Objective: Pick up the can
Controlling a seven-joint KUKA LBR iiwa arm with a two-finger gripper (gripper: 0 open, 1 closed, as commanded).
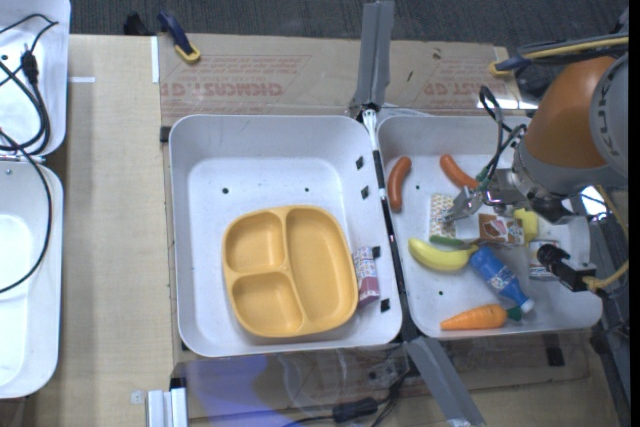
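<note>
Left bin (190, 215): well to the left of the tool, it holds a yellow three-compartment plate (290, 270). The can (366, 275), small with a red and white label, lies on its side touching the plate's right edge, hard against the divider between the bins. It is well apart from the tool, to the tool's left and slightly lower in the view.

Right bin (430, 310): a reddish sausage (398, 183) lies upright along the bin's left side, left of the tool and a little above it. A small speckled white packet (441, 213) sits just left of the tool. A banana (440, 255) lies below and left of the tool, with a thin green item resting along its top edge; what that item is cannot be determined. A second orange-red sausage (458, 171) lies tilted just above the tool.

Tool (466, 207): metallic fingers point left and down over the middle of the right bin, close above the packet and a brown-printed wrapper (497, 228) immediately to its right. Whether the fingers are released or clenched cannot be told; nothing is seen between them.

Below and right of the tool lie a blue bottle (498, 279) and, at the bin's lower edge, a toy carrot (476, 318). The arm (565, 120), orange-banded, enters from the right.
</note>
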